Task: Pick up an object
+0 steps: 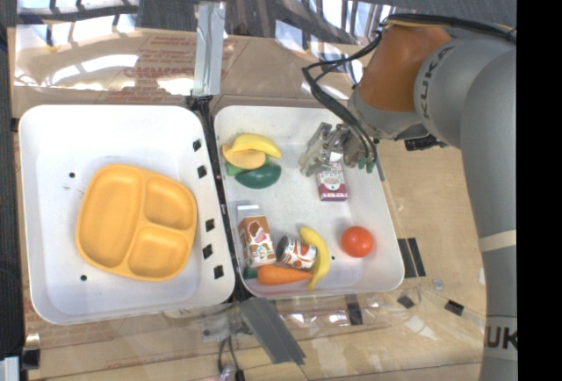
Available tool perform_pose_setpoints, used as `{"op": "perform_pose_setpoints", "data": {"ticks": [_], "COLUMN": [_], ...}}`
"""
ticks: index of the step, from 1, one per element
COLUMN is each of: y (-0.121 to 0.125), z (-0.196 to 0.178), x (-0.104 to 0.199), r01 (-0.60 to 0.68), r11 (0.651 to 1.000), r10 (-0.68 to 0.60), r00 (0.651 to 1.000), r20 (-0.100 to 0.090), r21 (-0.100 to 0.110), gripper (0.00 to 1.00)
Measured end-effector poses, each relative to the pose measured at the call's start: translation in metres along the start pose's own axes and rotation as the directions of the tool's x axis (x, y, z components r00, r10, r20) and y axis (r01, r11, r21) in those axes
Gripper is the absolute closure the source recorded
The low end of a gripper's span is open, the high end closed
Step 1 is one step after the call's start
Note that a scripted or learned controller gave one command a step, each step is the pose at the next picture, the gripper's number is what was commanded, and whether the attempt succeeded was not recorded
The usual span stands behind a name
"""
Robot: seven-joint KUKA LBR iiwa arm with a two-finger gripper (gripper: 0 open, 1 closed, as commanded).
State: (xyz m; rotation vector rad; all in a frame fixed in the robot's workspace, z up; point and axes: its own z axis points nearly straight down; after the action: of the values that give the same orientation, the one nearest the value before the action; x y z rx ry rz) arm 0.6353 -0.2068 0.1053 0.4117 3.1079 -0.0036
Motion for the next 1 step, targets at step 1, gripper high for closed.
{"op": "perform_pose_setpoints", "data": {"ticks": [1], "y": [0.0005], "z": [0.0004], "x": [0.0002], "r01": [0.001], "r11": [1.0], "r10": [-0.001], "r00": [1.0], "r20": [-0.001], "r21": [0.0], "gripper": [0.0]}}
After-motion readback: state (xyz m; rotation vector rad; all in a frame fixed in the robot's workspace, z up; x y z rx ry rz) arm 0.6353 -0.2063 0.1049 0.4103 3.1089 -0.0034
